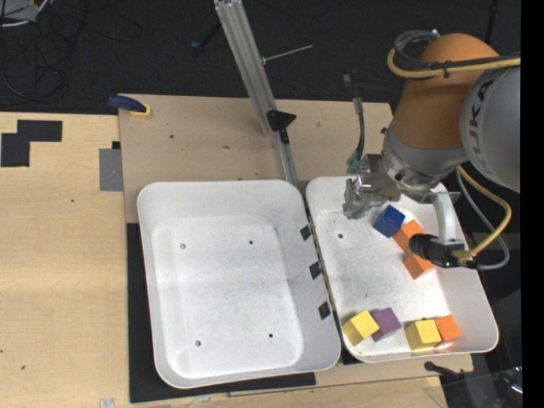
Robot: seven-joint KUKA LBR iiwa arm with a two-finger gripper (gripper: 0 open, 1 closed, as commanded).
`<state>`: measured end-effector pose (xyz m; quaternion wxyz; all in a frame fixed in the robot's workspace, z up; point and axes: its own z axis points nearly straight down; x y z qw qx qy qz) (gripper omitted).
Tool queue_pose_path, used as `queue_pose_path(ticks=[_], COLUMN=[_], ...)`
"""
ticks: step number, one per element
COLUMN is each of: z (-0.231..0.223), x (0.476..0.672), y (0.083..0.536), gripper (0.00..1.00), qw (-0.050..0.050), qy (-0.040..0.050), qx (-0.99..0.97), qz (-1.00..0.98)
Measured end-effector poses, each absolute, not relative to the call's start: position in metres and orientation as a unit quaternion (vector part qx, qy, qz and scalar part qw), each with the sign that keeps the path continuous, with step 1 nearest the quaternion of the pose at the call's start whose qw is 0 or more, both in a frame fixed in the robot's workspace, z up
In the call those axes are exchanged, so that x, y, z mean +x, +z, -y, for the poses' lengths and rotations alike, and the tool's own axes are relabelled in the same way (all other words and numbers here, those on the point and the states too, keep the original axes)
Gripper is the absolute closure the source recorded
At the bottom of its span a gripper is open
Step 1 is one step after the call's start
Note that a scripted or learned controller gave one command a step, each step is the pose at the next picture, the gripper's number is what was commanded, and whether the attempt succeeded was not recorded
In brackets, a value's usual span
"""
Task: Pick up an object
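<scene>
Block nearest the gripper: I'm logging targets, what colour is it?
Blue block, clearest in the camera view.

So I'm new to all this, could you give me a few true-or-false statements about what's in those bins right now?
1. All the blocks lie in the right bin. True.
2. A blue block sits near the gripper. True.
3. The purple block is in the left bin. False: it lies in the right bin beside a yellow block.
4. The arm reaches over the left bin. False: it is over the right bin.
5. An orange block touches a yellow block at the near edge. True.
</scene>
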<state>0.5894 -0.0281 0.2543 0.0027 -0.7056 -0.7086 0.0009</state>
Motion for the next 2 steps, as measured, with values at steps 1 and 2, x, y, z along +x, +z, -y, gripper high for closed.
queue_pose_path(ticks=[1, 2], z=[-0.023, -0.068], x=[0.59, 0.593], y=[0.258, 0.248], gripper=[1.0, 1.0], qw=[0.002, 0.002], qy=[0.0003, 0.0009], qx=[-0.706, -0.706], qz=[0.709, 0.708])
